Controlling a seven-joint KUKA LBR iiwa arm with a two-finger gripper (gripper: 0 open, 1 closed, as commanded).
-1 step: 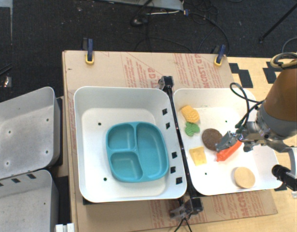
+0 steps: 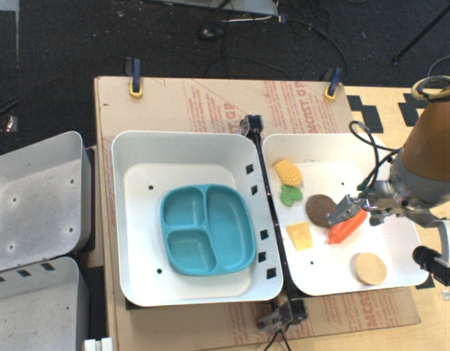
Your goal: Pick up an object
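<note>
Meanwhile, at the bench: a KUKA arm reaches into the right of 2 white bins.

Object: an orange carrot-shaped toy (image 2: pixel 347 229) lies slantwise near the middle of the right bin (image 2: pixel 400 275), its upper end under the tool.

Gripper: the gripper (image 2: pixel 347 211) sits low over the carrot's upper end, touching or just above it; from where I stand I cannot tell how it is set, nor whether it has the toy.

Neighbours: a brown disc (image 2: pixel 319 209) lies just beside the carrot on its left, a yellow square (image 2: pixel 299 235) below that, a green piece (image 2: pixel 290 194) and a yellow ridged piece (image 2: pixel 287 172) further up, and a tan round (image 2: pixel 370 268) well apart toward the near wall.

Other bin: the left bin (image 2: pixel 129 218) holds 1 teal divided tray (image 2: pixel 207 229).

Risk 1: the carrot is long and met near 1 end, so if lifted there it would likely hang, swing and slip free.

Risk 2: the brown disc is close enough that the tool may nudge it or catch it along with the carrot.

Risk 3: a rounded, slanted toy may roll away as it is pinched, leaving nothing caught.

Progress: by my reading, contact at best; no lift yet, since the carrot rests on the bin floor.
</note>
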